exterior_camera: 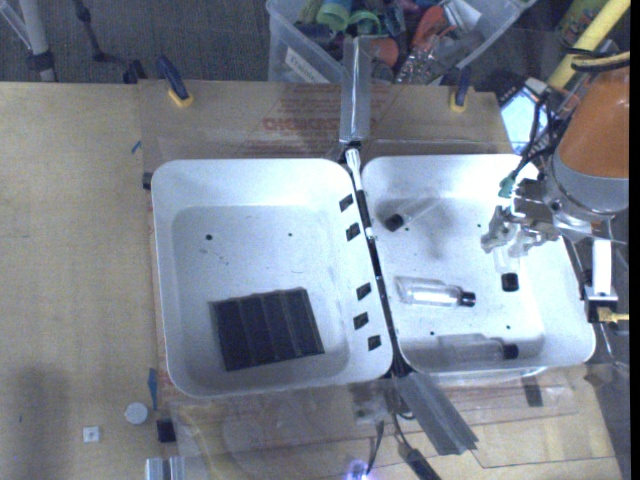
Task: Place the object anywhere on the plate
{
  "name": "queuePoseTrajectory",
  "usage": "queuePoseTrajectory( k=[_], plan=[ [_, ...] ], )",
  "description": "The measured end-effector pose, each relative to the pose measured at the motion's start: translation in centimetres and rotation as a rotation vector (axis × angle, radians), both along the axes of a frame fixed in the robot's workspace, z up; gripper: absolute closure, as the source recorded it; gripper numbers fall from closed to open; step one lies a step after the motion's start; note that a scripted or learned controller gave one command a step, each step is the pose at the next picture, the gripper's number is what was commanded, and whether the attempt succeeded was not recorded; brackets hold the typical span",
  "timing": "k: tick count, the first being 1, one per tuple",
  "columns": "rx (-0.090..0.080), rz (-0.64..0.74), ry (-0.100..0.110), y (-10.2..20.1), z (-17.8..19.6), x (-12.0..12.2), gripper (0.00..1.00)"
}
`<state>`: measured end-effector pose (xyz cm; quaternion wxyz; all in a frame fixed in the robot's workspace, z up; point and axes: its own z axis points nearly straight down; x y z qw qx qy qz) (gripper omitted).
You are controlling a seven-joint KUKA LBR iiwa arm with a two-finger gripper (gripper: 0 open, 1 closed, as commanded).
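The plate [268, 328] lies in the left bin [180, 183]; three bottles [434, 293] lie in the right bin [565, 343].

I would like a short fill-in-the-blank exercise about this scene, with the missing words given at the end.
1. The dark ridged plate lies in the ____ bin.
2. The clear bottles have ____ caps.
3. The gripper hangs above the ____ bin.
4. The arm has an ____ band above its wrist.

Missing words: left; black; right; orange
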<state>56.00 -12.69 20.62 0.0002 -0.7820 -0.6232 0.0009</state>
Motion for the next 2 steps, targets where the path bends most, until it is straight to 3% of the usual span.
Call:
queuePoseTrajectory(
  k=[1,2],
  plan=[
    [0.0,-0.061,-0.001,4.5,18.4,1.2,1.0],
    [-0.003,0.146,-0.005,-3.6,22.9,-2.0,1.0]
  ],
)
